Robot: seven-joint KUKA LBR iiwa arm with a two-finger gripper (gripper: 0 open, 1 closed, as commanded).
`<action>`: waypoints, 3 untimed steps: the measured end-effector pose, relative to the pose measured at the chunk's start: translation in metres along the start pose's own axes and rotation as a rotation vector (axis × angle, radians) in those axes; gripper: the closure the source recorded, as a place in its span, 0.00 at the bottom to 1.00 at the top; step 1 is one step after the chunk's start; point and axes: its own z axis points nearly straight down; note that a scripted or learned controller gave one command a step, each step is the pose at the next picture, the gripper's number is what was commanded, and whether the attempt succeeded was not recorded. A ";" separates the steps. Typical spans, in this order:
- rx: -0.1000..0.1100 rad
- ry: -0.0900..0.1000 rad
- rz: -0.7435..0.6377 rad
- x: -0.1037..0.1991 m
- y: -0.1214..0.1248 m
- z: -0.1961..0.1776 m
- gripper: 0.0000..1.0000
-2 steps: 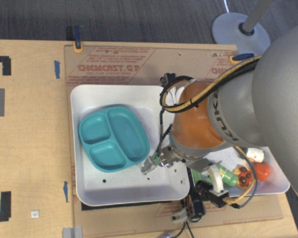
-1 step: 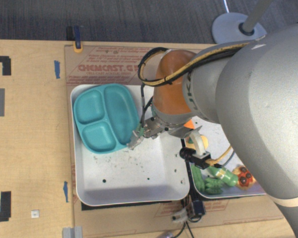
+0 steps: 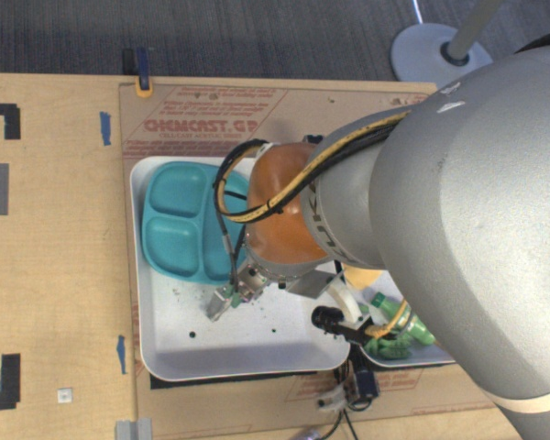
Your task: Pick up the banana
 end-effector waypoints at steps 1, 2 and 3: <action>0.010 0.012 0.090 0.017 0.044 -0.012 0.00; 0.007 0.010 0.195 0.020 -0.028 -0.095 0.00; 0.005 0.009 0.097 -0.019 0.072 -0.013 0.00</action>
